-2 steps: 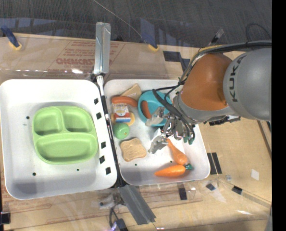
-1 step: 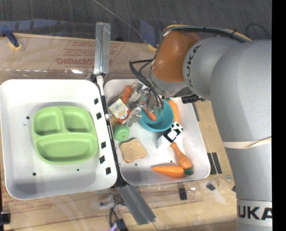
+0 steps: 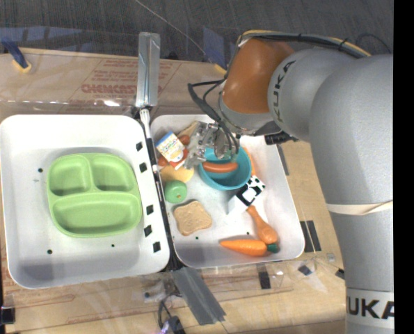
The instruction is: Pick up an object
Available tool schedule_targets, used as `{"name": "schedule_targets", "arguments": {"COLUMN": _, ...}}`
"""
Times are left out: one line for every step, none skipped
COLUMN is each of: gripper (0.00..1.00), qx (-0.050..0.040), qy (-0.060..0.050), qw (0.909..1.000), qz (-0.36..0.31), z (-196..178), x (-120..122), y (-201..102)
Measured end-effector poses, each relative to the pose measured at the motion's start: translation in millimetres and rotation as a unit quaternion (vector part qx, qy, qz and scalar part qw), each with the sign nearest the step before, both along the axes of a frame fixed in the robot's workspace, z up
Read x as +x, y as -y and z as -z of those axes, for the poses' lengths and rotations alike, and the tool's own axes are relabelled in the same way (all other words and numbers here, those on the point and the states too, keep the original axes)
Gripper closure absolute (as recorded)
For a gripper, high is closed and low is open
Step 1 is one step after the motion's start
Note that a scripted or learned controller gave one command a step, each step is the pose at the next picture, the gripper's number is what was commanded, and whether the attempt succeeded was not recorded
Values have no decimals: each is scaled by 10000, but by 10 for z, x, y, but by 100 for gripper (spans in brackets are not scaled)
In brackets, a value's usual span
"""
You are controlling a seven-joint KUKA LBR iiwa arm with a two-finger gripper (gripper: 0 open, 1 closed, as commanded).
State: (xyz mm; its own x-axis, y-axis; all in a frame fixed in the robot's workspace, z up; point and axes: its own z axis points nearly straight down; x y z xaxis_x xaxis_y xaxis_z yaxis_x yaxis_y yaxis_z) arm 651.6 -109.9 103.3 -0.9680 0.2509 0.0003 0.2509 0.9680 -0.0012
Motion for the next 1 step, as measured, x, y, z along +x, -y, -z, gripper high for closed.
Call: {"name": "schedule_targets", "arguments": {"gripper": 100, "qx": 9, "qy": 43, "qw": 9944, "qz": 1055, "z": -930, "x": -385, "y": -522}}
